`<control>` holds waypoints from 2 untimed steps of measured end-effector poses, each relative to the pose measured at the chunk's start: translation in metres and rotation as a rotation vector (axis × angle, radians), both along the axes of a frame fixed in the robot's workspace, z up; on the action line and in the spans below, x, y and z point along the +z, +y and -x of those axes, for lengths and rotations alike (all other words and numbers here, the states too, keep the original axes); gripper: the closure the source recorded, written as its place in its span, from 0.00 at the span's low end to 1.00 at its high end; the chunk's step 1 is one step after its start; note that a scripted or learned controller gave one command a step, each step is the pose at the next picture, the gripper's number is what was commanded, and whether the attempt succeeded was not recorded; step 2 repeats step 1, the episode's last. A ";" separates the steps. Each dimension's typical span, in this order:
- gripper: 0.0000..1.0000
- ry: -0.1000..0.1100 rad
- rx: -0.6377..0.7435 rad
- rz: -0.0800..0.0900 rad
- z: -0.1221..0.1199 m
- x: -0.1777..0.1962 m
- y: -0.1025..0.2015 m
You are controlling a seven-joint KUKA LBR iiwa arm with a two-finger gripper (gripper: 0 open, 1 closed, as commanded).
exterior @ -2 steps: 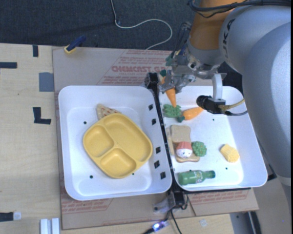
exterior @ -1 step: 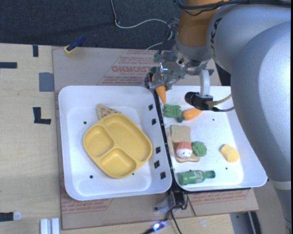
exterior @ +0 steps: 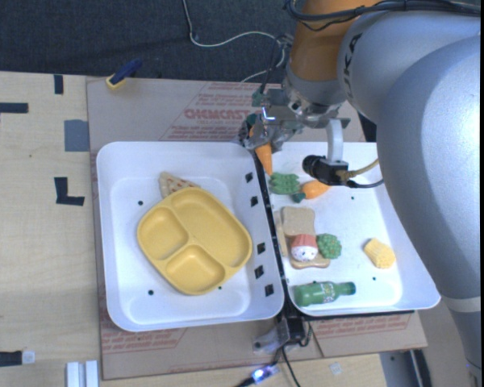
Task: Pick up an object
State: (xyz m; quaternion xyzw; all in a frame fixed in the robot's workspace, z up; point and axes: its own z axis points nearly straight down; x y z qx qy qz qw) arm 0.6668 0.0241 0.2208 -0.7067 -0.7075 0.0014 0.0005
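Note:
My gripper (exterior: 262,139) hangs over the far end of the rim between the two bins, at the back. A small orange carrot-like piece (exterior: 264,160) sticks down from between its fingers, and the gripper is shut on it. The piece hangs above the dividing rim, tilted slightly, clear of the objects in the right bin (exterior: 403,272). The orange wrist band and the grey arm fill the upper right and hide the right bin's far right corner.
The right bin holds a green leafy piece (exterior: 285,184), another orange carrot (exterior: 315,189), toast (exterior: 298,218), a red and white item (exterior: 304,251), broccoli (exterior: 329,245), corn (exterior: 379,253) and a green bottle (exterior: 323,293). The left bin (exterior: 117,216) holds a yellow divided plate (exterior: 194,240) and a cracker (exterior: 173,185).

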 end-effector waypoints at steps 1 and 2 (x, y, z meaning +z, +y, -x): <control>1.00 -0.002 -0.001 0.000 0.001 0.005 -0.017; 1.00 -0.002 -0.001 0.000 0.001 0.005 -0.017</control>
